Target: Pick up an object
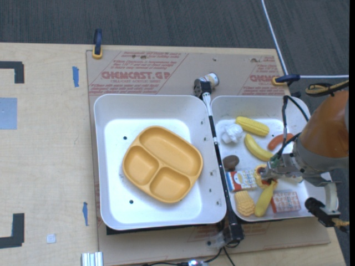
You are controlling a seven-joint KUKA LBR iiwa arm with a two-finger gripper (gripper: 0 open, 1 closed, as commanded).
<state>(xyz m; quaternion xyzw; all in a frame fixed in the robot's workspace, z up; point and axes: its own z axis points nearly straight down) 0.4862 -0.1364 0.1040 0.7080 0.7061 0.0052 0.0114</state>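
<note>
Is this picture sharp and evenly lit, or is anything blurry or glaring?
In the camera view the light is soft and even: the yellow tray is crisp, with faint shadows along the left bin's walls. The arm's orange band at the right looks slightly blurred. The small toy foods in the right bin are hard to resolve.

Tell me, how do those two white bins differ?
The left bin holds one yellow divided plate; the right bin holds a jumble of small toy foods, such as a corn cob. The arm reaches over the right bin, not the left. Both are shallow and white.
</note>
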